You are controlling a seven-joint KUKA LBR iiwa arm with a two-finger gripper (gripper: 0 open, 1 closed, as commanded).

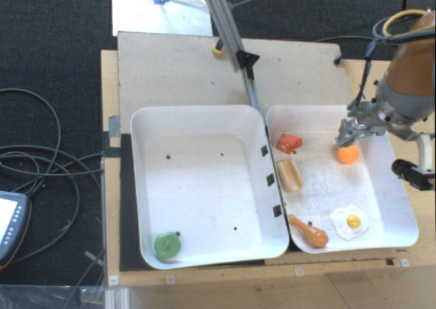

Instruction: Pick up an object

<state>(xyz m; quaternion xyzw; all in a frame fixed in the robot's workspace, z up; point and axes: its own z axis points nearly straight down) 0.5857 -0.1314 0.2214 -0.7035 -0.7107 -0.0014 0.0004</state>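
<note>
At the right of the frame the pincer (348, 134), whose state cannot be told, hangs just above the orange ball (348, 154) in the right bin (402, 229), a thing probably light, smooth and prone to roll, best gripped across its middle.

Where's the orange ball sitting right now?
The orange ball lies in the right bin, toward its far right part, just below the gripper and right of the red piece.
</note>
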